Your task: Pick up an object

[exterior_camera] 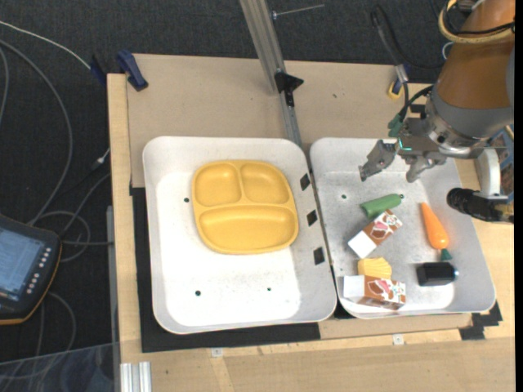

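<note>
The robot's hand (400, 161) is hanging open and gripping nothing, with a green object (382, 204) just below it and an orange carrot (435, 226) lying lower right.

Yellow tray (243, 206), seemingly orange carrot (435, 225)

Toy carrot (434, 226), green piece (382, 204), small cartons (377, 232)

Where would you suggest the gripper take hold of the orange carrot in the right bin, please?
Probably across the carrot's thick middle, coming straight down from above. It lies flat, running up and down the view, with bare bin floor either side, so the gripper should close left to right.
</note>
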`<state>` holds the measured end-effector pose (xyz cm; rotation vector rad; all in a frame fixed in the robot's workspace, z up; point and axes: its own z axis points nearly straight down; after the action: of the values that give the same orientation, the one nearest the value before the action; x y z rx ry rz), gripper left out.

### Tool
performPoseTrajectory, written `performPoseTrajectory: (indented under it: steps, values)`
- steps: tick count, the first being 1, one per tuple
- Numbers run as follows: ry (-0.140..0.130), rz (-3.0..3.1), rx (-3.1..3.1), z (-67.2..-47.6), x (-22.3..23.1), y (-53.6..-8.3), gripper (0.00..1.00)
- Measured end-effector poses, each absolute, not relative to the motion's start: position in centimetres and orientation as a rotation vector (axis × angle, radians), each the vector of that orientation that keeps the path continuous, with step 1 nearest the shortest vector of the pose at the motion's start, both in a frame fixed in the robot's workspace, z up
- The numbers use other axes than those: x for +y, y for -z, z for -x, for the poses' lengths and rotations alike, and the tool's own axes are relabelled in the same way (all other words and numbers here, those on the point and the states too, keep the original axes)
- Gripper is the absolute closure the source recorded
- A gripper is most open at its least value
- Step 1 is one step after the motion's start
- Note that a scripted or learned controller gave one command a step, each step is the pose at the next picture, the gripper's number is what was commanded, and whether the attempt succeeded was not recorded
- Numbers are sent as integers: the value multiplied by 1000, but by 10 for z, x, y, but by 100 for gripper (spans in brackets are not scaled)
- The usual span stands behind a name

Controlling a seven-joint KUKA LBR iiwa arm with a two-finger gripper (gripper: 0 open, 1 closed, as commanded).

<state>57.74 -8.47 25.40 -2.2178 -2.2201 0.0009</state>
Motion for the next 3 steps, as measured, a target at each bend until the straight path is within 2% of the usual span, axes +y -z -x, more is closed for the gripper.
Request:
performPoseTrajectory:
  steps: [1,2,3]
  values:
    - [0,2219,-2221,-578,-85,-254,0]
    - [-6,2217,-2216,-567,-85,-204,0]
    - [-6,2216,-2217,-573,-82,-159,0]
